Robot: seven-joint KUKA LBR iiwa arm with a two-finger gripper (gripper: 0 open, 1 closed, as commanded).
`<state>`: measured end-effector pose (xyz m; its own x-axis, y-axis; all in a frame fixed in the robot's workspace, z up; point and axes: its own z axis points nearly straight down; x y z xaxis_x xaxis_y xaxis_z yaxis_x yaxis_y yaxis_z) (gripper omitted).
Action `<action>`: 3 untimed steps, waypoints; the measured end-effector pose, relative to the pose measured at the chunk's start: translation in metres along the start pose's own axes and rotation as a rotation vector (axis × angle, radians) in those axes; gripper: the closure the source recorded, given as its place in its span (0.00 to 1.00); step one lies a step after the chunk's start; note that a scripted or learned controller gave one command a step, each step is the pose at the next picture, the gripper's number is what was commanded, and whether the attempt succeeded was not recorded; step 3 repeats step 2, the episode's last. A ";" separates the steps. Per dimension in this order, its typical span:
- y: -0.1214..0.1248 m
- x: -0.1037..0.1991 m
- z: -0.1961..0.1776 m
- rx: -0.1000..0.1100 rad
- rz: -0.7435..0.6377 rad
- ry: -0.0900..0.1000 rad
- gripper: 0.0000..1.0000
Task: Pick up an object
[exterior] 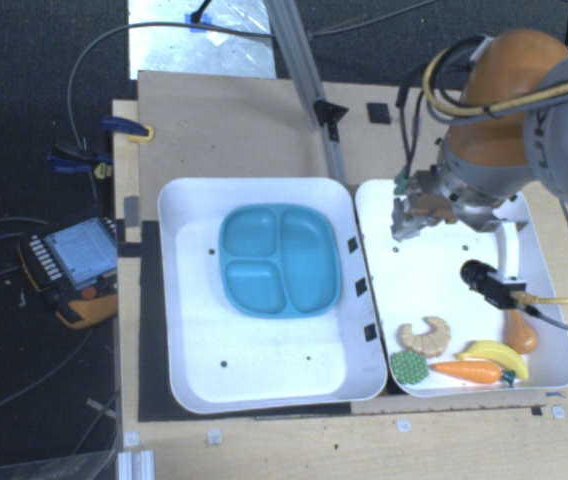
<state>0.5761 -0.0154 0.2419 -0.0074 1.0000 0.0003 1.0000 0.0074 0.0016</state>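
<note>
One blue three-compartment plate (281, 259) is seen lying in the left bin (189, 368), and one gripper (409, 218) is seen above the right bin's (379, 268) upper part, its state not discernible. Along that bin's near edge five items are counted: broccoli (410, 367), croissant (425, 335), carrot (467, 372), banana (497, 354), and an orange-brown piece (521, 333).

Tan bench (234, 128) bears 2 white bins: left (189, 368), right (434, 278).
</note>
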 end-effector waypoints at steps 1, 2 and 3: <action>0.007 0.061 0.003 -0.001 -0.001 0.000 1.00; 0.012 0.122 0.009 -0.001 -0.001 0.001 1.00; 0.012 0.122 0.009 -0.001 -0.001 0.001 1.00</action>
